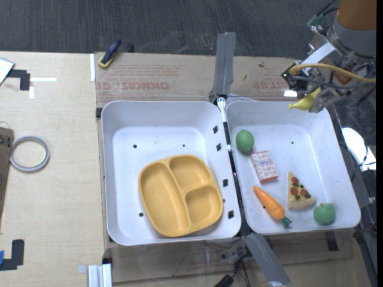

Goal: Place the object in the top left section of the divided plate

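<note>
Hovering above the far right corner of the right bin (335, 137), the gripper (311, 98) clenches a yellow banana (304, 102), whose curved body shows between the fingers just over the bin's back rim. The grey arm (353, 37) with its orange band (359, 3) rises from there toward the upper right.

Taking the right bin as landmark: inside it, a green round fruit (244, 140) lies near its left wall toward the back; a small red-and-white box (264, 165) lies nearer the middle, just in front of that fruit; an orange carrot (270, 204) lies slanted in the front part; a pizza slice (298, 192) lies just right of the carrot; a green apple (324, 214) sits in the front right corner.

Touching the right bin's left side stands the left bin (119, 124), which holds the yellow divided plate (179, 194) in its front half, tilted a little, all three sections bare. Well left of the right bin, on the bench, lies a roll of tape (28, 153); a blue-and-yellow tool (110, 53) lies on the cardboard behind the left bin
</note>
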You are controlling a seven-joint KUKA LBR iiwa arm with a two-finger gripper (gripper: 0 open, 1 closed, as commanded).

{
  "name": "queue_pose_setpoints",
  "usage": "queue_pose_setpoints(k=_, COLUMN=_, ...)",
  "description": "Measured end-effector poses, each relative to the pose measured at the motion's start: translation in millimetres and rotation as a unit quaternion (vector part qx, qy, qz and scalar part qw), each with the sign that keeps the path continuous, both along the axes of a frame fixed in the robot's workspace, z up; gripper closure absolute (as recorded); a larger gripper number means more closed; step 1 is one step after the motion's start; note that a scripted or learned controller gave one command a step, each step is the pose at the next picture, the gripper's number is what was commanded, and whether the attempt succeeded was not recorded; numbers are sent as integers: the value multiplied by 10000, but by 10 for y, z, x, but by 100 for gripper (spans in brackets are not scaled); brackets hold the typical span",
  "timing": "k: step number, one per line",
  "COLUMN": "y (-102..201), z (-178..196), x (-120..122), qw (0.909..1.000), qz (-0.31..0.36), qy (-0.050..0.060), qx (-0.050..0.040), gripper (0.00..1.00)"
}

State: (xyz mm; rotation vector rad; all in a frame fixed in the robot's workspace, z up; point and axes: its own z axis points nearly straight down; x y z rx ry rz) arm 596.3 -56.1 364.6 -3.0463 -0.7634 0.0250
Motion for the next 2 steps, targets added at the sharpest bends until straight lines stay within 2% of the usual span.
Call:
queue_pose_setpoints(k=1, y=452, z=-438, x=517, qw=9996, qz=263, qy=-50, qx=13, gripper=100)
queue_pose_setpoints(k=2, y=446, z=-357, x=521, qw=9996, qz=278, qy=-36, qx=7, gripper=100)
